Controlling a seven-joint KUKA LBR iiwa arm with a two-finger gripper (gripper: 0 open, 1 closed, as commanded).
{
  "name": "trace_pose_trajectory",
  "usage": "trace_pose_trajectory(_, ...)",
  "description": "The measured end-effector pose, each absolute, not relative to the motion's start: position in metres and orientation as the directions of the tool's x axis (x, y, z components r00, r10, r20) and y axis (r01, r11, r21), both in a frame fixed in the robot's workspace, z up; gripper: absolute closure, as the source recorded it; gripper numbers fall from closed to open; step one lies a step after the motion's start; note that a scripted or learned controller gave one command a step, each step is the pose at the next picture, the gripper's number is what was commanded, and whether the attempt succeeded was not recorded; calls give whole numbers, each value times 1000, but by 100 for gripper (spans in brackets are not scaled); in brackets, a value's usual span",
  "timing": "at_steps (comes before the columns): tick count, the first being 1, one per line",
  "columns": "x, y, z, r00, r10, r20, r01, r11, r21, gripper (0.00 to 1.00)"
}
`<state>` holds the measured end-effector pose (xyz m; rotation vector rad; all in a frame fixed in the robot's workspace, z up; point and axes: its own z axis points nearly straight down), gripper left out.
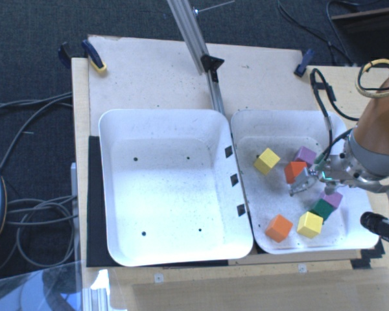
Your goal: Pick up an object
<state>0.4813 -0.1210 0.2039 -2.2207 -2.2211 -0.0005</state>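
Note:
Several small blocks lie in the right bin. A yellow block sits near its middle, with a purple block and a red block just right of it. Toward the front lie an orange block, a second yellow block, a green block and another purple block. My gripper reaches in from the right and hangs low over the bin, right beside the red block and just below the first purple one. Whether it touches the red block is unclear.
The left bin stands beside the right one, the two rims meeting at the middle. A slanted metal post rises behind the bins. Clamps sit at the board's back corners, and cables run near the arm at the right.

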Motion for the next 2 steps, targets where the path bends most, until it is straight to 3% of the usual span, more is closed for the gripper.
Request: trace_pose_trajectory(2, 483, -116, 97, -1, 1000, 3, 1000, 1, -5, 0)
